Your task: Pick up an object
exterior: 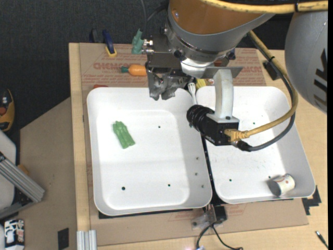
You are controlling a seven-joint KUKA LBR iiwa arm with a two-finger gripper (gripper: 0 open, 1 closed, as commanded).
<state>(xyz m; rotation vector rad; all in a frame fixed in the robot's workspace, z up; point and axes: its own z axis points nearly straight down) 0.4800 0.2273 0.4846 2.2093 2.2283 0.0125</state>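
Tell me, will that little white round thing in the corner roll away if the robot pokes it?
Probably yes. The small white cylinder seems to lie on its side in the right bin, so a poke could roll it. It looks light, and the bin's raised rim beside it would likely stop it.

one fixed camera looks down aslant on both bins (104,191).

Arm (229,14) enters from the upper right, its orange band and grey wrist section standing large at the top centre. Wrist is directed steeply downward. Gripper (163,91) hangs at the far side, left of centre, below the wrist; its dark metal fingers (156,90) point down and lie close together, with nothing seen between them. A black cylindrical unit with a yellow cable projects to the right of the wrist.
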